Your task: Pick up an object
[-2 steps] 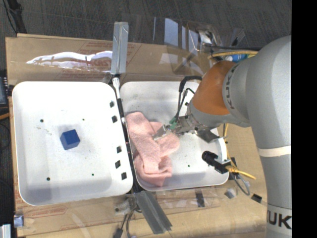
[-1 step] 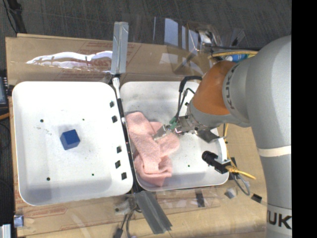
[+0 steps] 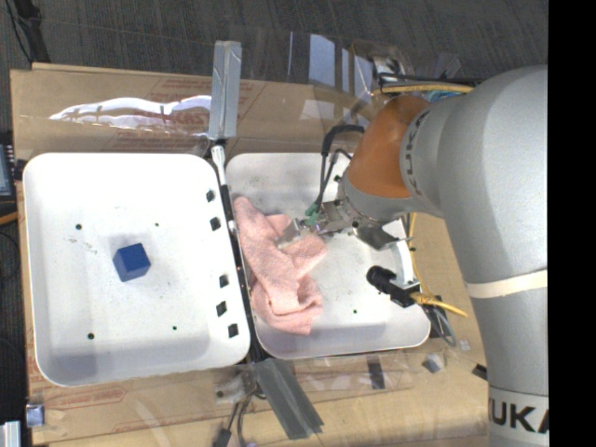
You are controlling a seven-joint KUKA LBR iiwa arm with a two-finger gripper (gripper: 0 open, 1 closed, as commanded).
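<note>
While the pincer (image 3: 300, 232) pinches the right bin's (image 3: 372, 329) pink cloth (image 3: 279, 273), the left bin (image 3: 56, 250) holds a blue cube (image 3: 131, 261).

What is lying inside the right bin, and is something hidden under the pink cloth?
The right bin holds a crumpled pink cloth, with the gripper at its upper edge. Whatever lies beneath the cloth is covered.

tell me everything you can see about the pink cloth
The cloth is pale pink and looks like soft terry towelling. It lies crumpled in the right bin, along that bin's left wall, running from near the upper left corner down towards the lower middle, with folds and a bunched lower end. It rests on the bin floor. The claw is right at its upper right edge, where a fold seems lifted; whether the claw grips it cannot be told.
</note>
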